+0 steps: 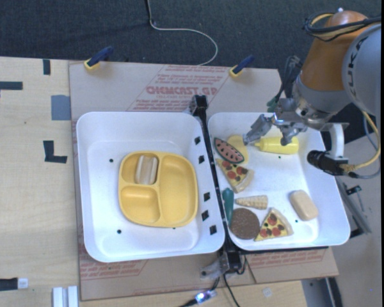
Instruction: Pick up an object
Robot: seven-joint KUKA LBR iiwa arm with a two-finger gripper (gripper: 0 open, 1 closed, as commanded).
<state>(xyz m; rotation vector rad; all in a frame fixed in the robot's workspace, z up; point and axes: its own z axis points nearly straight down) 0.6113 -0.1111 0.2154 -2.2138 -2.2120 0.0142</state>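
My gripper hangs over the back of the right bin with its fingers spread open and nothing between them. Just below it a yellow toy lies against the bin floor, partly covered by the right finger. To the left of the gripper lie a watermelon slice and a pizza slice. Nearer the front are a pale cone-shaped piece, a brown round cookie, a second pizza slice, a tan bread roll and a green piece by the divider.
The left bin holds a yellow divided plate with a beige piece in its upper-left compartment. A black divider runs between the bins. Two clamps sit at the board's back corners.
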